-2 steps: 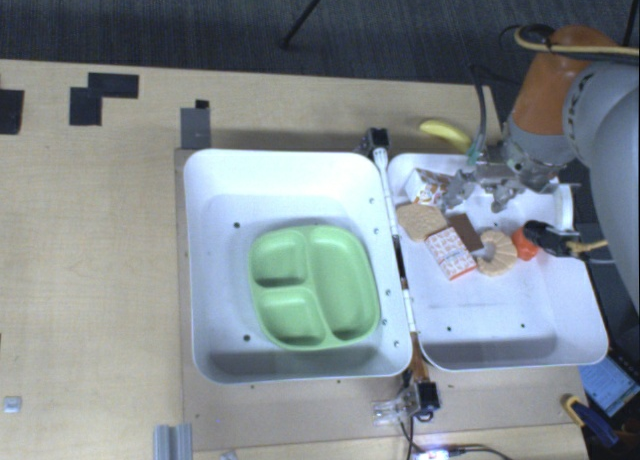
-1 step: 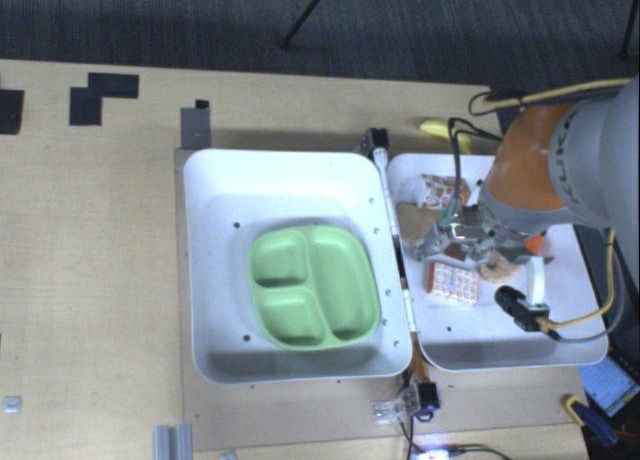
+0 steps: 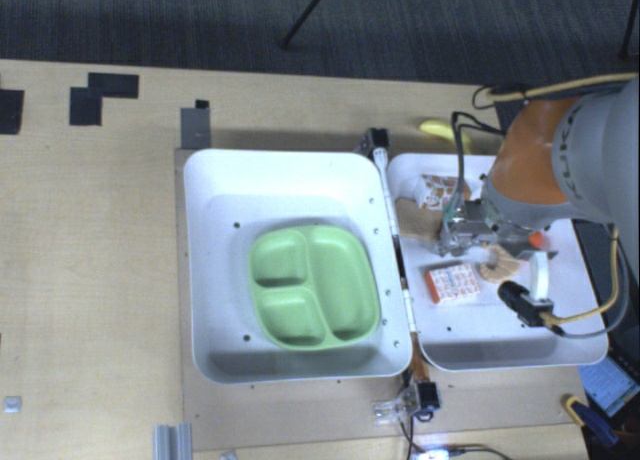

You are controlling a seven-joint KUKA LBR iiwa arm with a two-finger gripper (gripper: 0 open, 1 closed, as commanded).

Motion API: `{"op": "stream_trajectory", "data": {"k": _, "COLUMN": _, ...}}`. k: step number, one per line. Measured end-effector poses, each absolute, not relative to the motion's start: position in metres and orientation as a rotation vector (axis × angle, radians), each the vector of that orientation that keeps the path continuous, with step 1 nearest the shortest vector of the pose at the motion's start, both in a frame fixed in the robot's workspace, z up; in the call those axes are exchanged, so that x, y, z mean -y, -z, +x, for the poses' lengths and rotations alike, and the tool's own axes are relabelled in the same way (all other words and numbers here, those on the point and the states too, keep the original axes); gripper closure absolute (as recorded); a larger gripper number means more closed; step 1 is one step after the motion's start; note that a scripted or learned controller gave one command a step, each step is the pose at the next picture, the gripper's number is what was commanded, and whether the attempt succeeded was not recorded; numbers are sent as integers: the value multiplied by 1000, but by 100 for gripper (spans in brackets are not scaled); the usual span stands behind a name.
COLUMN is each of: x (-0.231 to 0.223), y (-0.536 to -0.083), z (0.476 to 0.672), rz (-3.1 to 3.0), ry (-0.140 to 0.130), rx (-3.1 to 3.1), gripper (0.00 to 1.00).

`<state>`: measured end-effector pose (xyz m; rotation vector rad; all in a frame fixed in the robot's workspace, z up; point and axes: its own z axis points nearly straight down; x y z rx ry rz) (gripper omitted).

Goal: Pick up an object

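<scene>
My gripper (image 3: 456, 236) is low in the right bin (image 3: 500, 353), near its middle. Just below it lies a small red-and-white patterned box (image 3: 454, 283). A brown flat piece (image 3: 414, 218) lies to the gripper's left, and a printed packet (image 3: 437, 190) sits behind it near the bin's back wall. A tan object (image 3: 500, 269) and a white item with an orange tip (image 3: 540, 266) lie to the right, partly under the arm. Nothing is visibly held.
The left bin (image 3: 215, 248) holds a green divided plate (image 3: 313, 285). A yellow object (image 3: 437, 129) lies on the bench behind the right bin. The arm's orange band and grey body cover the right bin's back right corner.
</scene>
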<state>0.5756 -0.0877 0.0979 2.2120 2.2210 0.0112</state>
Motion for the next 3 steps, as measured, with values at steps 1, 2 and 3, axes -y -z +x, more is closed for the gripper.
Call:
{"op": "stream_trajectory", "data": {"k": 1, "x": 88, "y": -98, "z": 575, "rz": 2212, "ry": -11, "rx": -2221, "gripper": 0}}
{"op": "stream_trajectory", "data": {"k": 2, "x": 87, "y": -108, "z": 577, "rz": 2209, "ry": -14, "rx": -2222, "gripper": 100}}
{"op": "stream_trajectory", "data": {"k": 3, "x": 87, "y": -108, "z": 576, "rz": 2208, "ry": -14, "rx": -2223, "gripper": 0}}
